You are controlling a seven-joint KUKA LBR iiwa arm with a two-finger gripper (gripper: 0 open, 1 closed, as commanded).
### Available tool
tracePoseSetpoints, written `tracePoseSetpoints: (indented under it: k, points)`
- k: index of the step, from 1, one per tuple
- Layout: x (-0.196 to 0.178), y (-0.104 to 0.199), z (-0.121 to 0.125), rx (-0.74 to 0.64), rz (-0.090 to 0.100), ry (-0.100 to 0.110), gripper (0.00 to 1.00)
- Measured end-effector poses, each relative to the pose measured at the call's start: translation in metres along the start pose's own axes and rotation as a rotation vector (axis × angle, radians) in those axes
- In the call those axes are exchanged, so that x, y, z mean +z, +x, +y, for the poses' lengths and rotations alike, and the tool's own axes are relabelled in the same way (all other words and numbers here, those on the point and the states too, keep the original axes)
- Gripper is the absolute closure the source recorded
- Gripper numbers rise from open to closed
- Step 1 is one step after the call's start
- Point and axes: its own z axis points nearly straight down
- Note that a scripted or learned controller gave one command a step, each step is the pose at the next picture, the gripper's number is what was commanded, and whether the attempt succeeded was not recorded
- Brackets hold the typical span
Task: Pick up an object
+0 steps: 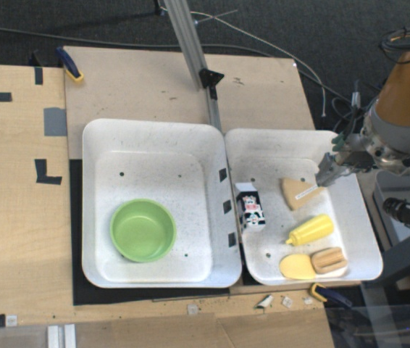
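End effector [328, 170] hangs over right bin [277, 147], upper right part; finger opening cannot be told, nothing seen held. Tan wedge-shaped piece [297, 193] lies just beside it, down-left, long axis running left-right. Yellow bottle [311, 230] nearer the front. Small black-and-white carton [250, 209]: print unreadable

metal pole [190, 46], blue-yellow clamp [69, 64], perhaps tape marks [45, 171]
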Motion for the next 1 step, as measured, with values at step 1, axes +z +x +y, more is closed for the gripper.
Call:
tracePoseSetpoints:
  k: [1]
  points:
    - [0.0, 0.0, 0.0, 0.0, 0.0, 0.0, 0.0]
